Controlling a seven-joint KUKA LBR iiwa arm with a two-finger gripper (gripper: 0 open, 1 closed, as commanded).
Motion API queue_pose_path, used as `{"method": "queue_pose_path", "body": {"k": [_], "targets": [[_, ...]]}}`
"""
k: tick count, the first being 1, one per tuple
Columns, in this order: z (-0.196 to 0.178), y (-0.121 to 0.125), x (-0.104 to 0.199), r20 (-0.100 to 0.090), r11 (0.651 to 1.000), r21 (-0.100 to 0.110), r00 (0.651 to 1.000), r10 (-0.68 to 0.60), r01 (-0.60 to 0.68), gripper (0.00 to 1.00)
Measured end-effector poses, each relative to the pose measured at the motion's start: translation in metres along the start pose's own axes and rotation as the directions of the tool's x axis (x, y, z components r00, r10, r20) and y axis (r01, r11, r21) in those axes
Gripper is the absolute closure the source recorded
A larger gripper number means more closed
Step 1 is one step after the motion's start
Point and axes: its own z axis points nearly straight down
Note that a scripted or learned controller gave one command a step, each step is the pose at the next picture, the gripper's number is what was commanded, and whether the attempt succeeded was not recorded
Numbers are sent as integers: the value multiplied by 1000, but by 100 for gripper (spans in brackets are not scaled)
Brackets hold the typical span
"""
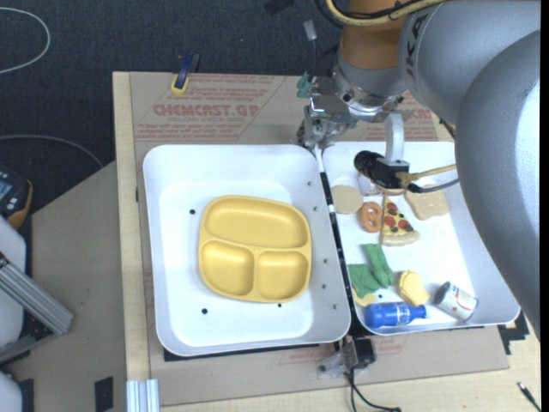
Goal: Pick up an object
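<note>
Tool [319, 132] hung at upper centre over the right bin's [480, 256] top-left corner; whether it was apart or together, I cannot tell.

I work in a robotics lab: my bench is a masked acrylic sheet [214, 110] carrying two white bins [167, 166], with loose cables [26, 37] over dark carpet [86, 15].

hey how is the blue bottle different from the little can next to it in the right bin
The blue bottle is bright blue and longer; the can is silvery with a red patch and stubbier. The bottle lies roughly along the bin's near edge; the can is angled. Both lie on their sides in the right bin.
</note>
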Motion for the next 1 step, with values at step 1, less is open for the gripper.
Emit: {"method": "queue_pose_path", "body": {"k": [1], "targets": [[2,-2,-1,1,1000,5,1000,1,-1,100]]}}
